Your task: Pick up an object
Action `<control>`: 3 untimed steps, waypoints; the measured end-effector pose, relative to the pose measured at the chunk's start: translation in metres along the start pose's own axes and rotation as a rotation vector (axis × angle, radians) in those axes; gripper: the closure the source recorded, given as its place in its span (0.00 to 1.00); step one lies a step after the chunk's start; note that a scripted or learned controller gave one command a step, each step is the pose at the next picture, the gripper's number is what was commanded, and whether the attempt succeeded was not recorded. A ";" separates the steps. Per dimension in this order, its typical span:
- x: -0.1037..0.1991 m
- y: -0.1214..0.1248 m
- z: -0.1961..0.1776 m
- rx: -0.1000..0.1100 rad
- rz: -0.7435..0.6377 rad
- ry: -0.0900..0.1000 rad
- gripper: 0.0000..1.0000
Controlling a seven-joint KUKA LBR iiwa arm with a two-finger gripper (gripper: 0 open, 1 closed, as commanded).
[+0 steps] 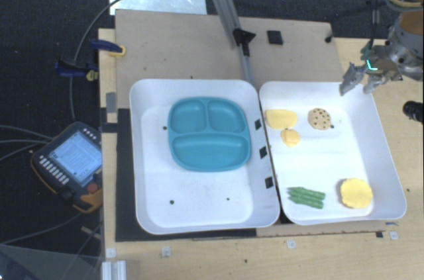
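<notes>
Cookie (pixel 320 118), yellow pieces (pixel 281 118), green beans (pixel 306 196) lie flat in right bin (pixel 381 133).

Two bins sit side by side on the bench (pixel 291 60). In the left bin (pixel 146 206) a divided plate (pixel 209 134) lies toward the far side. The right bin (pixel 377 140) holds five things: a cookie (pixel 320 118) at the far middle, a flat piece (pixel 281 118) left of it near the bin's left wall, a small lump (pixel 290 137) just in front of that piece, green beans (pixel 306 196) at the near left, and a round slice (pixel 356 193) to their right. A handheld control pendant (pixel 68 161) lies off the bench to the left.
</notes>
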State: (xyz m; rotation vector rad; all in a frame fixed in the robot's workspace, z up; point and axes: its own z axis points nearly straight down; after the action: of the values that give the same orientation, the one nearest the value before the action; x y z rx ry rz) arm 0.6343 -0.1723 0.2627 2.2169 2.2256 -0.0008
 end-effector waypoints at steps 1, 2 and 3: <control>0.000 0.001 -0.001 -0.002 0.000 0.000 0.00; 0.000 0.005 0.041 0.001 0.001 0.000 0.00; 0.006 0.013 0.095 0.002 -0.002 0.001 0.00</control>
State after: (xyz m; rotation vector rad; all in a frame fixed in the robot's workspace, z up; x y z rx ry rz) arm 0.6468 -0.1658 0.1675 2.2155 2.2295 -0.0022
